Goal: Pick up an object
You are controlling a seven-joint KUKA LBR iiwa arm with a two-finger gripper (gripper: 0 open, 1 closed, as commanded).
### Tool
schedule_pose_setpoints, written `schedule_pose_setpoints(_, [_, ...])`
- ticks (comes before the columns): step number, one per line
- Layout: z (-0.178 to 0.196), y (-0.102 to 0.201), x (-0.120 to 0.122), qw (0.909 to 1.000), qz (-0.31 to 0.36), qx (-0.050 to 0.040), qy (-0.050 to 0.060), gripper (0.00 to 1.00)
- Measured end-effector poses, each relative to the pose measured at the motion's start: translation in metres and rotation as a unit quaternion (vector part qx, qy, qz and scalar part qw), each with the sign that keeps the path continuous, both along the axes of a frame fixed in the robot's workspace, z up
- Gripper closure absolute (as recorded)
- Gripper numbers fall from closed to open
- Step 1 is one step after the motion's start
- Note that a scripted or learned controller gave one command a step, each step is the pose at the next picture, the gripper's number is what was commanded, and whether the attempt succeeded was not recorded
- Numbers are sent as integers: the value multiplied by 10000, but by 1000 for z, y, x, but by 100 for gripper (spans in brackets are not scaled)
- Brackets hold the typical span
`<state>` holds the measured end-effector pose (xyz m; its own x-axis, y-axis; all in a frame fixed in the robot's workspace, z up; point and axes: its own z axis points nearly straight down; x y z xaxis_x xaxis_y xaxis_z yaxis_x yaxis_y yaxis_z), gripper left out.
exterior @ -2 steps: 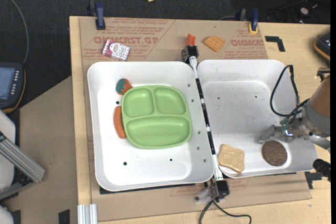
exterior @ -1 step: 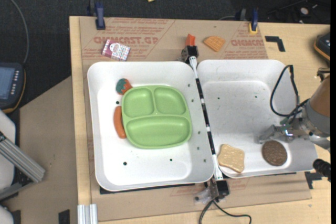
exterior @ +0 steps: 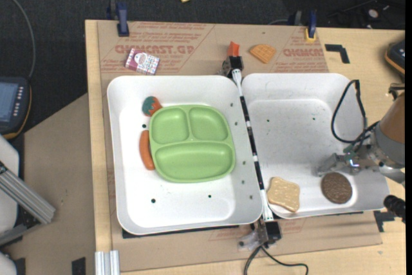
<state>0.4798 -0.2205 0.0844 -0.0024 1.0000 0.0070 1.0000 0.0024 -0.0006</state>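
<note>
Biggest thing first: the surface [exterior: 193, 48] is a cardboard-covered board carrying two shallow white trays side by side. The left bin [exterior: 129, 158] has a green divided plate [exterior: 191, 142] sitting in the middle, with an orange sausage-looking toy [exterior: 147, 150] tucked against its left edge and a small red-and-green toy [exterior: 151, 105] at its top-left corner. The right bin [exterior: 290, 100] is where things are happening. The arm [exterior: 394, 132] comes in from the right and the pincer [exterior: 336, 164] is down low in the bin's lower right part, right at the upper edge of a round brown cookie-like disc [exterior: 337, 188]. Honestly can't tell if the pincer is open or closed from this angle, it's too small and cluttered with cable.

The disc looks like the target to me, with a tan cracker-shaped piece [exterior: 284, 194] near it by the bin's front-left corner.

What could go wrong: the disc lies flat on the bin floor, so the pincer could easily slide over the top or just shove it toward the front wall instead of getting under the edge. It also looks off-center from the disc, so a close might catch only the rim and flip it. That black cable [exterior: 344, 106] looping over the bin could snag too.

Smaller bits outside the bins: a pink packet [exterior: 142, 60] and an orange cracker [exterior: 262, 53].
</note>
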Motion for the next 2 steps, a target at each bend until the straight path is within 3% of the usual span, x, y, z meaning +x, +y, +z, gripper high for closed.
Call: schedule_pose_setpoints(2, [0,0,0,10000,0,1,0,0])
